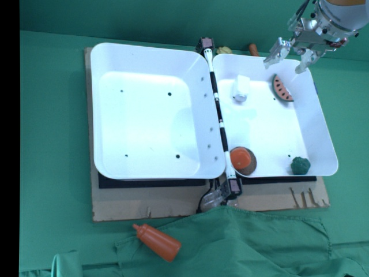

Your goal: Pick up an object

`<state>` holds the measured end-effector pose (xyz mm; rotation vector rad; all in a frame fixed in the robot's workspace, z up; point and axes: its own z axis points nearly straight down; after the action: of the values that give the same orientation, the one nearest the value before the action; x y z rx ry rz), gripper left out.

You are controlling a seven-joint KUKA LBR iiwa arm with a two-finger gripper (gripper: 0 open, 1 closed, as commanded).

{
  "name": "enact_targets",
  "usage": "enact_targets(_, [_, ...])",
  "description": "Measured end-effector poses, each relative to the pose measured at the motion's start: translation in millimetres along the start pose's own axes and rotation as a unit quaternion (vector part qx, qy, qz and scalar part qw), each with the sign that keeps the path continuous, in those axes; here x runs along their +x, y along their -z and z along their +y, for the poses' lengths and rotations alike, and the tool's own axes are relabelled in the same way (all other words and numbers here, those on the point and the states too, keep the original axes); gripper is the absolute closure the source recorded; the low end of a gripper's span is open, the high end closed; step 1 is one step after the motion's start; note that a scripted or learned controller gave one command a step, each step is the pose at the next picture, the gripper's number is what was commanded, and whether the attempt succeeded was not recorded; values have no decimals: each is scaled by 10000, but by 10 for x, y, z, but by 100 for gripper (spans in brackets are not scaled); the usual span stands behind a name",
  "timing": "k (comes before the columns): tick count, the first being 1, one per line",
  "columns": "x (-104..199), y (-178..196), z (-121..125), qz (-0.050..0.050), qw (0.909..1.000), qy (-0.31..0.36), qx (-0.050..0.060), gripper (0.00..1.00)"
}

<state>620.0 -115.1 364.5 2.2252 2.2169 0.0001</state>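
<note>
My gripper (290, 59) hangs above the back right corner of the right bin (314, 126), fingers spread open with nothing between them. Just below it lies a watermelon slice (282, 89), red with a dark rind. A small white cup-like object (241, 88) stands near the bin's back middle. An orange-and-brown round object (243, 160) rests at the front left corner, and a dark green broccoli-like piece (300, 165) at the front right.
The left bin (115, 68) sits beside the right one, joined by a black-and-white divider (217, 108). An orange bottle (157, 242) lies on the green cloth in front of the bench. A small orange item (252, 49) lies behind the right bin.
</note>
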Motion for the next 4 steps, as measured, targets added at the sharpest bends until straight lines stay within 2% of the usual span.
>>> enact_targets(1, [-483,-786,-503,-8,10000,-35,29,0])
enact_targets(2, [-496,-1793,-661,-8,10000,-11,-5,0])
enact_targets(3, [-750,-1410,-1491,-7,10000,-33,5,0])
enact_targets(4, [169,-1114,-1031,4,10000,57,-39,0])
